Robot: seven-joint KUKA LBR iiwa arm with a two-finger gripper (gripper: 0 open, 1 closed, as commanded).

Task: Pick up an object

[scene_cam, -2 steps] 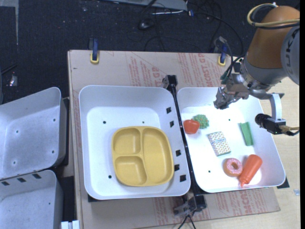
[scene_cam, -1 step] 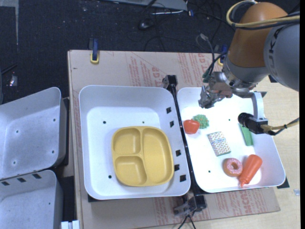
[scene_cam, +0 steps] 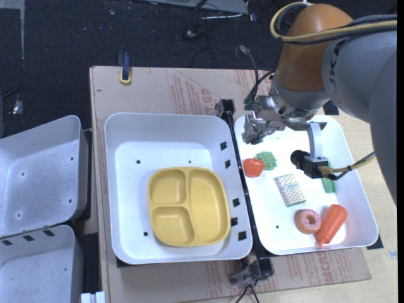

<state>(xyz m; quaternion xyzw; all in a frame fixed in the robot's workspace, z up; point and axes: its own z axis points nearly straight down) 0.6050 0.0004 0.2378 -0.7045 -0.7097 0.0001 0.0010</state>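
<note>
The right bin (scene_cam: 273, 223) holds everything loose on the bench. A red tomato (scene_cam: 254, 166) lies by that bin's left wall, toward its far end, and a bumpy green vegetable (scene_cam: 268, 160) touches the tomato on the side facing the bin's middle. A small patterned packet (scene_cam: 290, 189) lies flat near the middle of the bin, apart from both. In the bin's near right corner a doughnut (scene_cam: 308, 220) and an orange carrot (scene_cam: 331, 224) lie against each other, the carrot slanted with its thick end pointing toward the right wall. A small green piece (scene_cam: 329, 184) sits close to the right wall, partly hidden, and what it is cannot be made out.

Just beside the right bin's left wall stands the left bin (scene_cam: 126, 169), with a yellow divided plate (scene_cam: 188, 206) on its floor.

The gripper (scene_cam: 255, 133) hangs over the right bin's far left corner, beneath the grey and orange arm (scene_cam: 312, 43), which covers much of the far end of that bin. From this angle I cannot tell whether the gripper is open or closed, and nothing can be seen in its hold. The tomato lies just nearward of the gripper along the left wall, apart from it, with the green vegetable crowding its inner side.
</note>
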